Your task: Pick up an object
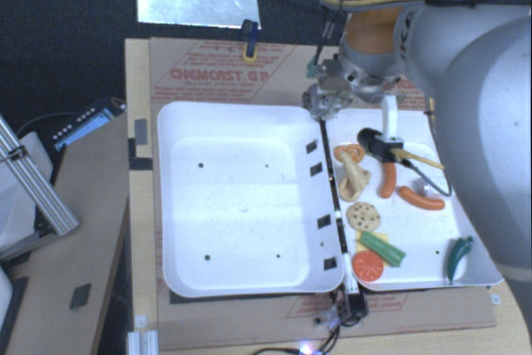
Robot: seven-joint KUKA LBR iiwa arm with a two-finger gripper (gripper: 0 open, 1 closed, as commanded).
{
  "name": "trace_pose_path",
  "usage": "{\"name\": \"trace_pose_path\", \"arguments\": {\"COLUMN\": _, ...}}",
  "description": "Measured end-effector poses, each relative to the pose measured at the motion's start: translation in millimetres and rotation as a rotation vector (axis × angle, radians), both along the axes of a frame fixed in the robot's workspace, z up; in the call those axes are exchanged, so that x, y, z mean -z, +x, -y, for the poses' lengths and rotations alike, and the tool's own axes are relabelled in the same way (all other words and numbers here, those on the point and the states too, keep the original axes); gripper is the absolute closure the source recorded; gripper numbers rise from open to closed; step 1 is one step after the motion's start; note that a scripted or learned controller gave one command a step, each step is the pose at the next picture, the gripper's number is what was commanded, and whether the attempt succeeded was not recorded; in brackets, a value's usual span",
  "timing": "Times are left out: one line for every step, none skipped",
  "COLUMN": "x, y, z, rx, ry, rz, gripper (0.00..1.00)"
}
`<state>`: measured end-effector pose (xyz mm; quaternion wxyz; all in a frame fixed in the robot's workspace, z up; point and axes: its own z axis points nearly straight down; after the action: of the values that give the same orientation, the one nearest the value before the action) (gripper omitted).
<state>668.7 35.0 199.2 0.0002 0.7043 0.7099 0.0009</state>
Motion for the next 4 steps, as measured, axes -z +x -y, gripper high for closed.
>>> {"name": "trace_pose_path", "arguments": {"x": 15.1, "y": -0.1, "z": -25.6, "rx": 0.002, "ry": -0.001, "rz": -0.001, "gripper": 1.0}}
{"name": "trace_pose_path", "arguments": {"x": -6.5, "y": 0.2, "z": -66.6, "rx": 0.0, "ry": 0.002, "rz": 0.002, "gripper": 1.0}}
{"name": "trace_pose_path", "arguments": {"x": -0.7, "y": 0.0, "z": -87.8, "rx": 0.002, "ry": 0.0, "rz": 0.0, "gripper": 1.0}}
{"name": "trace_pose_path", "arguments": {"x": -71.8, "y": 0.3, "z": -135.6, "rx": 0.0, "ry": 0.002, "rz": 0.005, "gripper": 1.0}}
